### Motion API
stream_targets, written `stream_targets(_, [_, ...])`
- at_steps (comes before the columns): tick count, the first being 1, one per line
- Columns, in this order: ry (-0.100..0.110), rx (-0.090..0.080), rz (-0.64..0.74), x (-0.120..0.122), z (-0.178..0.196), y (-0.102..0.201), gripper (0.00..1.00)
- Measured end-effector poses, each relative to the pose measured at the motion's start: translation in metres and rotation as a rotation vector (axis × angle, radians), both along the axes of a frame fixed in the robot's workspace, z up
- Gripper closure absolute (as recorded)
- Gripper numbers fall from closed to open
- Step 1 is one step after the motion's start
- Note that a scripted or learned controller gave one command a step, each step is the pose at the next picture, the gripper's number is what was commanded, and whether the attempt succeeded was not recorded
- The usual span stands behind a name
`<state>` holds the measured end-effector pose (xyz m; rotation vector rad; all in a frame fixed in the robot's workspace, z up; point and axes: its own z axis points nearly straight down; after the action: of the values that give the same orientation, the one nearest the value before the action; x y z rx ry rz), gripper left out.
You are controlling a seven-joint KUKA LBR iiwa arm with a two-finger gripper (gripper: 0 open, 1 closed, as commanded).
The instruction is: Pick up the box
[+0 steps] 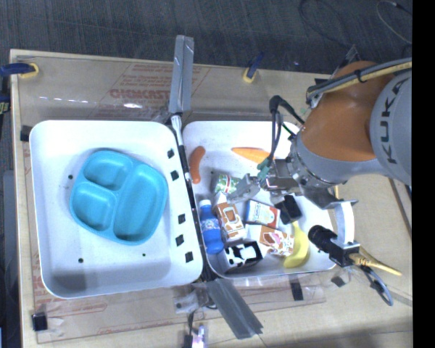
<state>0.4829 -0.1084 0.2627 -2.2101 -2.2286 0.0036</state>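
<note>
You will find the gripper [270, 182] low over the right bin [225, 133]; whether it is clenched or released, you cannot tell. The box [262, 212] lies just below it, between the carton [229, 220] and the banana [299, 246].

Two bins side by side on the bench [94, 85]. Left bin [51, 252] holds a divided tray [119, 196], about centred. Right bin [225, 133] is crowded. My gripper [270, 183] hangs over its middle. Sausage [196, 164] lies along the left wall, carrot [250, 153] to its right at the back. Bottle [211, 227] sits by the left wall, nearer the front. Box [230, 220] is just right of the bottle, a carton [262, 213] beside it. Banana [298, 246] lies front right; a pouch [277, 241] is just left of it.
</note>
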Motion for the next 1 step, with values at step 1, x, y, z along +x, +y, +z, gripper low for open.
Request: stream_targets(1, [0.001, 0.0, 0.027, 0.0212, -0.0457, -0.059, 0.0])
